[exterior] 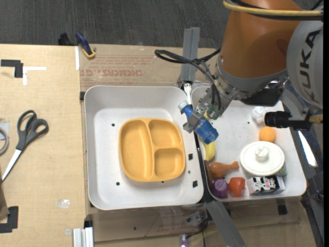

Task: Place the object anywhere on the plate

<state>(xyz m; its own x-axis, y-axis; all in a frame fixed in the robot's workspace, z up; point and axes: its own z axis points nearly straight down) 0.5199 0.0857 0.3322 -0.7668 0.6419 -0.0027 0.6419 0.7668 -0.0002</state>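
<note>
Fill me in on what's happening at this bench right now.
A KUKA arm reaches in from the right, its gripper over the seam between the two white bins. A blue object sits right at the gripper; whether it is actually gripped is unclear. The yellow divided plate lies in the left bin with nothing on it yet. The right bin holds toy food, including a banana, an orange and a white lidded pot.

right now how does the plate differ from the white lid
The plate is yellow-orange, a rounded square with three compartments; the white lid is round with a knob on top. The plate is much larger. The plate sits alone in the left bin; the lid sits among other items in the right bin. Both lie flat.
</note>
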